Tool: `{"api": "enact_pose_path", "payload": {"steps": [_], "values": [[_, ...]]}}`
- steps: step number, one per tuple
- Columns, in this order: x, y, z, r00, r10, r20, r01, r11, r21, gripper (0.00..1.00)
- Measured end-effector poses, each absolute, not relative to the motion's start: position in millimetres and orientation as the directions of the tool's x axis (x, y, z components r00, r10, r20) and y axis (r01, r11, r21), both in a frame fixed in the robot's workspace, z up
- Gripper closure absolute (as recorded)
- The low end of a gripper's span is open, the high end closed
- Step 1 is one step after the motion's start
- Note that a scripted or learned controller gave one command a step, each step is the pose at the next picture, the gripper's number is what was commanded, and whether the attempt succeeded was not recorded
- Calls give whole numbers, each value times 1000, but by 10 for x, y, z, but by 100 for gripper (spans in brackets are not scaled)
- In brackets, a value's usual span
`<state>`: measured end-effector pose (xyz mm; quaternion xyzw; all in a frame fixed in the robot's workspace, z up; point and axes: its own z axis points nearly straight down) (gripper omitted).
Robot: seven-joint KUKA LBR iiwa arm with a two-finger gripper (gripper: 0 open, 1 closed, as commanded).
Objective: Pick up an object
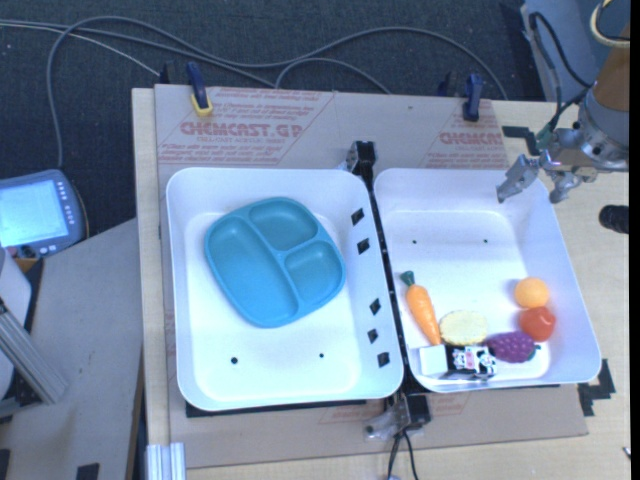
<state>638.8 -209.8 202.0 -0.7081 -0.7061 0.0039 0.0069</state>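
Dark carpet crossed by loose cables surrounds a brown board (300,118) clamped at its far edge, and two shallow white bins sit side by side on it. Within the left bin (190,368), a blue divided plate (274,260) lies tilted toward the far-left part, leaving bare white floor along the near edge and right side. Across the black divider, the right bin (440,208) has its far half bare, and its contents crowd the near edge: an orange carrot (423,311) near the left wall, a pale yellow round piece (463,325) just beside it, a small black-and-white item (470,361) at the near rim, purple grapes (512,346), then a red tomato (537,322) and an orange fruit (532,292) by the right wall. Above the bin's far-right corner hangs the gripper (532,180), its two fingers spread apart with nothing between them, well apart from the toys.
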Motion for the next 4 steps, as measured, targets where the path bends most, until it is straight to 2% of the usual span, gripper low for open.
{"api": "enact_pose_path", "payload": {"steps": [1,3,4], "values": [[6422,-2091,2115,-1,1000,1,1000,1,0,0],[6483,-2088,1020,0,1000,1,1000,0,-5,0],[6485,-2082,846,-2,1000,1,1000,2,-3,0]]}}
